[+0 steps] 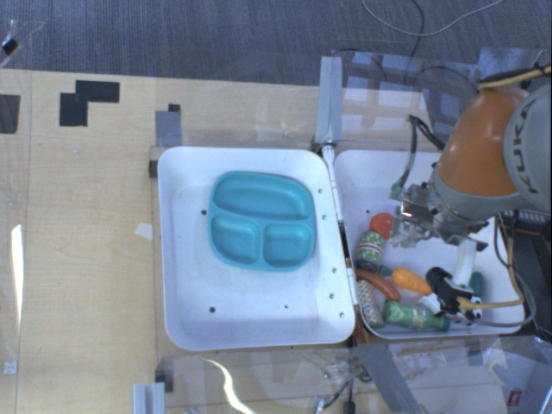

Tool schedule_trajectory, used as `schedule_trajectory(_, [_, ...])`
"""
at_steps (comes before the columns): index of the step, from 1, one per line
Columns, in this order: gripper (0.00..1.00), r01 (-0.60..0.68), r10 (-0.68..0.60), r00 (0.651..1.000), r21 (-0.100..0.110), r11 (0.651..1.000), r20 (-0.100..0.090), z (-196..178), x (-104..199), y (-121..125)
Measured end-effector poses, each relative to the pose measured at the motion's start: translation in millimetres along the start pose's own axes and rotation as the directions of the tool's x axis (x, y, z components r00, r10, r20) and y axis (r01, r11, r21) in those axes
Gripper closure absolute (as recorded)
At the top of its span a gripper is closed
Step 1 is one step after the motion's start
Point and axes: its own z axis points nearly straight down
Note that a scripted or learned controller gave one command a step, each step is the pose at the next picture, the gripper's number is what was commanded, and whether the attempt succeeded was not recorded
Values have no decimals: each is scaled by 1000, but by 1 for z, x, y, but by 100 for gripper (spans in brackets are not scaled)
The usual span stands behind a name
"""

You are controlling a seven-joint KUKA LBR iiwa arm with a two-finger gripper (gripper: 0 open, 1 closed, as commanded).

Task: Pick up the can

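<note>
The can [371,249], small with a green and white label, sits near the left wall of the right bin [362,172]. A red rounded item [380,224] touches its far side. My gripper [408,228] hangs over the right bin, just right of the can and the red item and apart from both. Nothing shows between its fingers. The grey and orange arm [483,149] covers the bin's right part.
An orange carrot [410,279], a brown sausage [378,284], a green bottle [415,316] and a patterned item [366,301] crowd the right bin's near end. The left bin [181,257] holds a blue divided plate [261,220].
</note>
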Motion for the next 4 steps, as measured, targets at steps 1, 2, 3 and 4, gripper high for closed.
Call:
schedule_trajectory(1, [100, 0, 0, 1000, -4, 1000, -1, -11, 1, 2])
schedule_trajectory(2, [0, 0, 0, 1000, -4, 1000, -1, -11, 1, 2])
schedule_trajectory(3, [0, 189, -189, 982, -5, 982, 1, 74, -38, -6])
schedule_trajectory(4, [0, 207, -207, 978, -12, 978, 1, 95, -33, 71])
